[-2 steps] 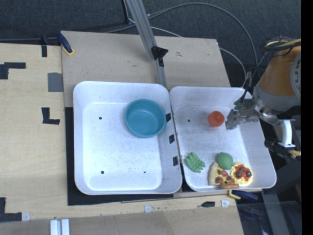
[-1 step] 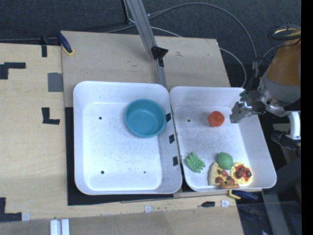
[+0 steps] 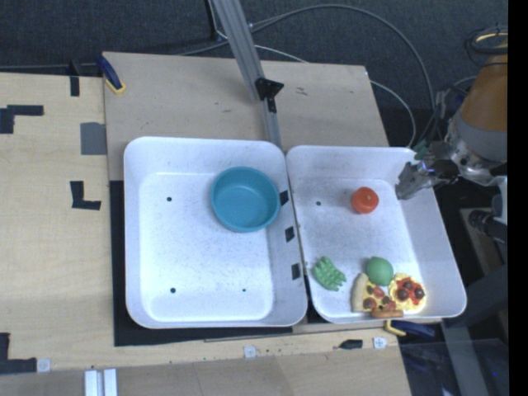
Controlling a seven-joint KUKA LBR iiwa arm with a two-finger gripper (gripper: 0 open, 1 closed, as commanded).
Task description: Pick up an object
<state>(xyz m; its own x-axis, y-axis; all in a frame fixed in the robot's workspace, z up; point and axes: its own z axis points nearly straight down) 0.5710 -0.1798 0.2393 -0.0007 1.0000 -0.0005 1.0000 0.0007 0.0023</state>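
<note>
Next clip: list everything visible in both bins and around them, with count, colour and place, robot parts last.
bowl: 1, blue, left bin, upper right part.
left bin: 1, white, bench centre-left.
right bin: 1, white, beside the left bin.
tomato-like ball: 1, red, right bin, upper middle.
leafy toy: 1, green, right bin, lower left.
round toy: 1, green, right bin, bottom.
pizza slice toys: 2, yellow with red, right bin, bottom right corner.
cables: several, grey, behind the bench.
gripper: 1, grey, over the right bin's upper right rim.
arm: 1, grey and orange, right edge.
</note>
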